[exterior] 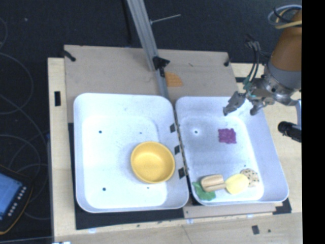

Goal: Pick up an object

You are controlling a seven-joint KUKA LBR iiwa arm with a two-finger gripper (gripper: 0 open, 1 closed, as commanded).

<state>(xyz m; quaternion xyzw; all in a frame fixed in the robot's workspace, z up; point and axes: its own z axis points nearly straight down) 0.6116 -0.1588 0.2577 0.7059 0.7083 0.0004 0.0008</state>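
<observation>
- Fingers [233, 104] first: we see two of them spread apart with nothing between them, the gripper [242, 105] hanging over the far rim of the right bin [269, 151].
- Nearest pick for us looks like the purple scrap [227, 135], lying alone on the bin floor just below the gripper.
- To do this well, we judge the gripper should centre over the scrap, come straight down and close low; it looks flat, so a shallow grab could slip off.
- Further out, a tan block [212, 181], a yellow lump [236, 184], a speckled ball [250, 175] and something green [202, 190] crowd the near corner, touching or nearly so: harder to single out.
- A yellow bowl [152, 161] sits in the left bin [91, 136], well apart from the gripper.
- Hard to make out: the arm [287, 50] is cut off at the right, the green thing is half tucked under the block, and we cannot tell how thick the scrap is.
</observation>
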